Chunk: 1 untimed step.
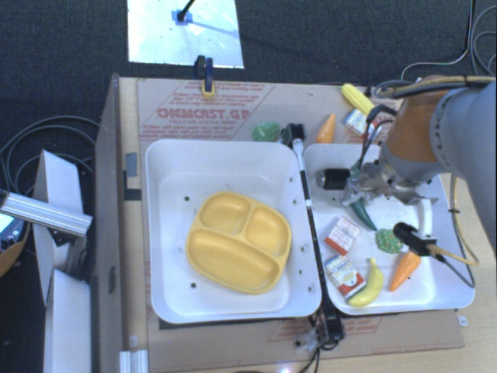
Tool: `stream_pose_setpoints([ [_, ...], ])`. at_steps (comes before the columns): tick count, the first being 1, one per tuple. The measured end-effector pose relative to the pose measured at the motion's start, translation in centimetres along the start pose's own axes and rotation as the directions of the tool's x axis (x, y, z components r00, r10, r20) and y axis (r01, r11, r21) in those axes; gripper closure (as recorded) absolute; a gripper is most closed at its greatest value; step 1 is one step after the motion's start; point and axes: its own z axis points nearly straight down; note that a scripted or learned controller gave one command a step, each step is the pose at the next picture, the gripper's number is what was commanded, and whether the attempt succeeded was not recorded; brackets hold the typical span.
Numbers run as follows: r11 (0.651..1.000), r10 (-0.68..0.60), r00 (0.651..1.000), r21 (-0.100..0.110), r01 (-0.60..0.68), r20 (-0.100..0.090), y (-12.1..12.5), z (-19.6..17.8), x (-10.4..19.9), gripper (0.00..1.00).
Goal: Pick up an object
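Camera view has my gripper (363, 195) down inside the right bin (446, 290), at about 12 o'clock of that bin, right over a dark green pepper-looking thing (363, 212). Honestly can't tell if the fingers are open or closed, the wrist hides them. So I'd call this the grasp step, nothing lifted yet. The small carton (340, 235) sits at 7 o'clock from the pepper, the banana (370, 284) and carrot (404, 270) lower down. Yellow tray (239, 242) fills the left bin (167, 231). Next move needs a firm squeeze on the pepper, then a straight lift.
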Motion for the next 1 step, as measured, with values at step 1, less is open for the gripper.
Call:
stream_pose_setpoints([
  [1, 1.0, -0.009, 1.0, -0.003, 0.009, -0.003, -3.85, -9.46, 7.34, 1.0],
])
